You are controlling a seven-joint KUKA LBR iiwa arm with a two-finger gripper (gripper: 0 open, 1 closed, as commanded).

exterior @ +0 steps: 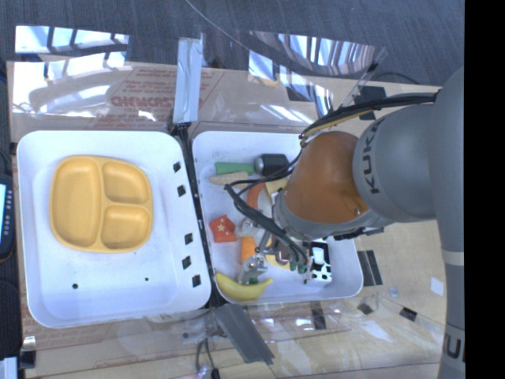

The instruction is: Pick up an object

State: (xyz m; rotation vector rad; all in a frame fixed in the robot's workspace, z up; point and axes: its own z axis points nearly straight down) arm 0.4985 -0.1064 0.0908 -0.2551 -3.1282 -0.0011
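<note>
Looming over the right bin (344,289), the grey arm (410,164) is reaching in from the right, its orange band (325,178) hanging above the clutter; whether the jaws are open or closed I cannot tell; the left bin (31,212) is carrying a yellow divided plate (101,204); near the right bin's front wall a banana (243,288) is lying, its long axis running left to right, ends curving up; it is probably light, soft and easily bruised, best gripped across its middle; an orange block (222,228) is sitting just behind it.
</note>
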